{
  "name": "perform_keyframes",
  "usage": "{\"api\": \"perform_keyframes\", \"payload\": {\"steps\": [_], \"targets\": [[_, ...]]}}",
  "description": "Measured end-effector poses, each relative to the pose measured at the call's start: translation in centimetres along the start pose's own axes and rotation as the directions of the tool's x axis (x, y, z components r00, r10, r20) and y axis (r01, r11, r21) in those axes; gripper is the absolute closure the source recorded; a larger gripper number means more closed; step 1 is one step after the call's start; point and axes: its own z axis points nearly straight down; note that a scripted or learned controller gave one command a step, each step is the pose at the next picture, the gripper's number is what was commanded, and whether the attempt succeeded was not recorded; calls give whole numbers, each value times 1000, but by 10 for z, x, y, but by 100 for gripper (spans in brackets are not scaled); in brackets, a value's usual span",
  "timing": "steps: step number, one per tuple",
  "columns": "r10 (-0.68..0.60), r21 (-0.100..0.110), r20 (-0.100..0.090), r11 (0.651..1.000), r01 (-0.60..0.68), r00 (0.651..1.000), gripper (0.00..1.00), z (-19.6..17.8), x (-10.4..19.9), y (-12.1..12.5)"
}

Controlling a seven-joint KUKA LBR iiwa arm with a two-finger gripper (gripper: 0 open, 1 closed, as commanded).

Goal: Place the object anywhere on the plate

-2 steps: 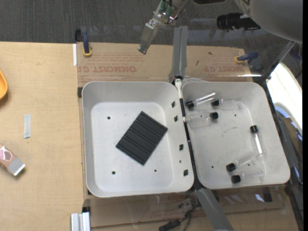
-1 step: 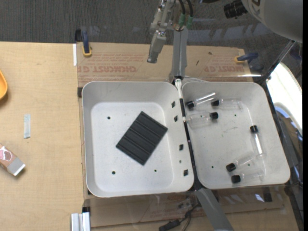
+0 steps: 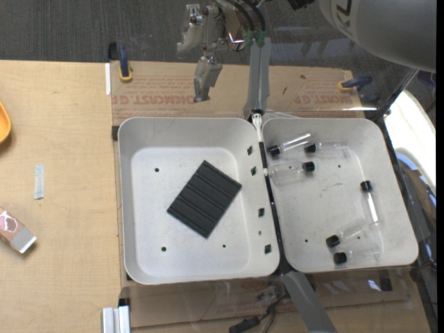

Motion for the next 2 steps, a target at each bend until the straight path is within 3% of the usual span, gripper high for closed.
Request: {"api": "perform_keyframes", "payload": {"steps": [1,2], "targets": [[-218,0,-2,976,218,976,0,65,-22,3],[-557,-2,0,831,557,831,0,78,-22,3]]}}
